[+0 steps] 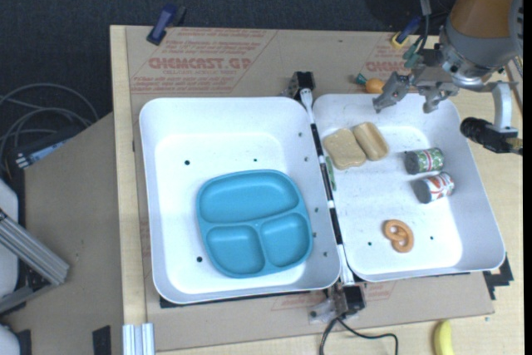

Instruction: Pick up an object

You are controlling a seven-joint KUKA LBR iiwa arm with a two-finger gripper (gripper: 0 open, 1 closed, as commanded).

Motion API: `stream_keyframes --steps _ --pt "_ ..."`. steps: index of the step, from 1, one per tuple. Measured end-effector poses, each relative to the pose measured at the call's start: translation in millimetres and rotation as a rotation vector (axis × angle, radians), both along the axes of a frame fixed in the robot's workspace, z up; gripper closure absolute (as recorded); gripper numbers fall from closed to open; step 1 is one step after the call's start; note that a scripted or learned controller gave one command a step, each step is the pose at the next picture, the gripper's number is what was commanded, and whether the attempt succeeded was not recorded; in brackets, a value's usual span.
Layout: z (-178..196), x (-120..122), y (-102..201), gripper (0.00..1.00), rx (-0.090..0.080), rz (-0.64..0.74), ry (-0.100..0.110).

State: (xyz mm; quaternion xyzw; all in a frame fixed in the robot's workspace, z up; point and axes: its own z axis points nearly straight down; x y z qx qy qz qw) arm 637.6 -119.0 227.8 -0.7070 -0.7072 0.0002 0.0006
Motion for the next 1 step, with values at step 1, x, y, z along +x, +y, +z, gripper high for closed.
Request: stream_keyframes --steps 1 --pt "-141.3 27.1 -10.1 0.0 -0.002 0.0 -0.004"
